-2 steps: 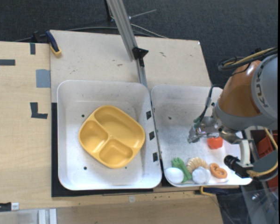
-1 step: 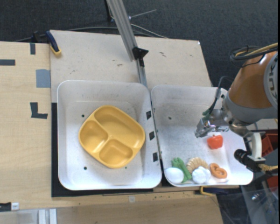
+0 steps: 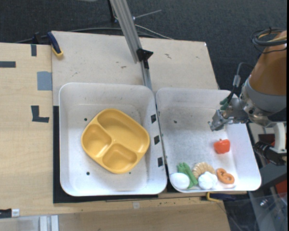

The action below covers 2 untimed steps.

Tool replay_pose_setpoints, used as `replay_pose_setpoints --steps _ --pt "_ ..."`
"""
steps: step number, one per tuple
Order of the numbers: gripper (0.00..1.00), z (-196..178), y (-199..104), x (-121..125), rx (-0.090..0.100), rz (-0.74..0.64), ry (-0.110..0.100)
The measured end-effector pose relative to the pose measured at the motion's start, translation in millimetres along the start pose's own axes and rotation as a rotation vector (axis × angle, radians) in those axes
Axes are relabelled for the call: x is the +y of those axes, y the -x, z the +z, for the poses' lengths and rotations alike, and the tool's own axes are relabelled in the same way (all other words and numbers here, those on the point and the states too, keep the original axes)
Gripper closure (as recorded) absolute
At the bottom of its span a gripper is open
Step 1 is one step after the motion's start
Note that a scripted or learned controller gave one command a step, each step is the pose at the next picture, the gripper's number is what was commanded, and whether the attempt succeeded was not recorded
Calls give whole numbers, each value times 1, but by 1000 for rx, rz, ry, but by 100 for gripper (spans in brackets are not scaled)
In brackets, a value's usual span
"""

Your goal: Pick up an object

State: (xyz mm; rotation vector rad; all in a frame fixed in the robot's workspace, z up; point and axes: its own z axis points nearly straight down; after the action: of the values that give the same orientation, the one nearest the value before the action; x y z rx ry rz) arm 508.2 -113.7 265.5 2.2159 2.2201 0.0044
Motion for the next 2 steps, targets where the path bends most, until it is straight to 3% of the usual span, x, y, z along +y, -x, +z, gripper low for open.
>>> replay_pose_setpoints --steps 1,2 --pt "100 2 0 0 1 1 -7" --pt "100 14 -59 18 3 -5 -8"
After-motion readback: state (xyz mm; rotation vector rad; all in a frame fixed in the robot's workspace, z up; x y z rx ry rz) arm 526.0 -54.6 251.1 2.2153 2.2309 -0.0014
